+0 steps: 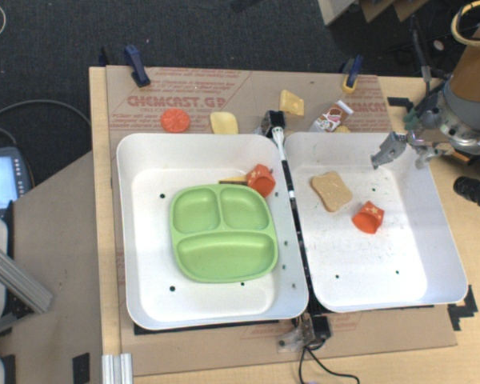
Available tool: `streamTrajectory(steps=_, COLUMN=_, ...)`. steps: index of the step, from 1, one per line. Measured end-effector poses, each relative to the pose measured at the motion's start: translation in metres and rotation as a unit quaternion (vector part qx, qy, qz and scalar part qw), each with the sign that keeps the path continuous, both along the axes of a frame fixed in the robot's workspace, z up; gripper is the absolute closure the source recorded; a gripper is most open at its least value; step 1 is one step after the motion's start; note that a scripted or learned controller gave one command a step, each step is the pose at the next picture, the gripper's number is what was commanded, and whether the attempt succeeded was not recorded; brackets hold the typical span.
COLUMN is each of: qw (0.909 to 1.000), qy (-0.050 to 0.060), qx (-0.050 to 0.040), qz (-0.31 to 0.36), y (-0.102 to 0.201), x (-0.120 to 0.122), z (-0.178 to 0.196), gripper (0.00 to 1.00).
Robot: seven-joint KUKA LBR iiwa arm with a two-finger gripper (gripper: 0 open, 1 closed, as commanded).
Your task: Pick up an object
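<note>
A dark carpeted floor surrounds the bench, where a brown cardboard sheet [224, 94] lies under two shallow white bins set side by side.

Nearest the camera, the left bin [144, 294] holds a green divided plate [222, 233] lying flat and taking up much of its floor. At the plate's far right corner, just beside the bin wall, sits a small red-orange cup [261, 181]. The right bin [432, 270] holds two loose things — a tan slice of toast [330, 190] lying flat and, near it on the side towards the camera, a second red-orange cup [369, 217] tipped on its side. Either would serve for a pick; they are the closest candidates to the arm.

Farther back, on the cardboard beyond the bins, lie an orange disc [175, 120], two pale yellow pieces [223, 122] and [291, 102], and a small red-and-white packet [332, 118]. Two blue clamps [136, 65] grip the board's far edge.

The arm [464, 94] comes in from the right, its wrist over the right bin's far right corner. The gripper [388, 150] points down and leftward over the bin's far wall, well apart from the toast and the cup, with nothing between its fingers; whether they stand open or closed I cannot tell.

Risks, as I judge them: the flat toast gives the fingers little edge to close on, so they may scrape over it — and the tipped cup could roll or skid away if struck on one side.
</note>
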State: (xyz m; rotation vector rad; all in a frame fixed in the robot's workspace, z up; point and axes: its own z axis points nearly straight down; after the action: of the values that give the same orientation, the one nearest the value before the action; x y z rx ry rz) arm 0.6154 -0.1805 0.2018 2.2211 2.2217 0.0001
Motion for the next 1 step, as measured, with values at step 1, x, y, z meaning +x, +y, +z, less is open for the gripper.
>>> streamTrajectory(steps=1, qw=1.0000, qy=0.007, qx=0.0023, qz=0.000, y=0.0200, x=-0.0342, z=-0.1187, gripper=0.00)
